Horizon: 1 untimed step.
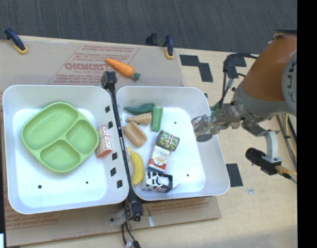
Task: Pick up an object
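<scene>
The right bin (212, 161) holds several toy foods. A dark green pepper (139, 108), a green cylinder (157, 119) and a tan corn piece (139, 119) lie near its back. Below them are a tan bun (135, 134), a yellow banana (137, 166), a green-labelled can (168, 140), a red and white carton (159, 157) and a black and white box (158, 182). My gripper (202, 128) hangs over the right bin's right rim, apart from all of these, with nothing seen in it.
The left bin (24, 190) holds a green divided plate (59, 136) and a small red and white box (103, 141) by the divider. An orange carrot (122, 67) lies on the cardboard behind the bins. Blue clamps (168, 45) grip the board's back edge.
</scene>
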{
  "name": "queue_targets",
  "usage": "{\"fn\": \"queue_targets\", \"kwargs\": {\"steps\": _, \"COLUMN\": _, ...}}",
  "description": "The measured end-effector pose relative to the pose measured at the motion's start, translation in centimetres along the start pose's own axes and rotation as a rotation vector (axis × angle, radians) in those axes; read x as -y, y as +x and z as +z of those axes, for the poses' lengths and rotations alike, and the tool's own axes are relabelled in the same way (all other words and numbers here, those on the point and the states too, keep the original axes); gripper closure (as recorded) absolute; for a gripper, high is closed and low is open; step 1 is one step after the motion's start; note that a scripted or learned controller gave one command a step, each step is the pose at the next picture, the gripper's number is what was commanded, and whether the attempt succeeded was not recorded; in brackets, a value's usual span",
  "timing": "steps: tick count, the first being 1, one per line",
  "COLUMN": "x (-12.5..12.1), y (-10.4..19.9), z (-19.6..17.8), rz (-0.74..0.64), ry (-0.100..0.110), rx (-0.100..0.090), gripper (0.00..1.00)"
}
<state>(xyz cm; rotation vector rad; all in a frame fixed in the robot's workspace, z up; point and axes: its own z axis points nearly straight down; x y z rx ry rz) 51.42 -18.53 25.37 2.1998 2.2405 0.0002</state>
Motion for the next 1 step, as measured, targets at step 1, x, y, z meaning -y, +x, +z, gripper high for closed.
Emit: {"fn": "queue_targets", "kwargs": {"steps": 1, "x": -6.47, "y": -0.83, "z": 1.78, "rz": 0.013, "ry": 0.003, "rx": -0.001, "gripper": 1.0}}
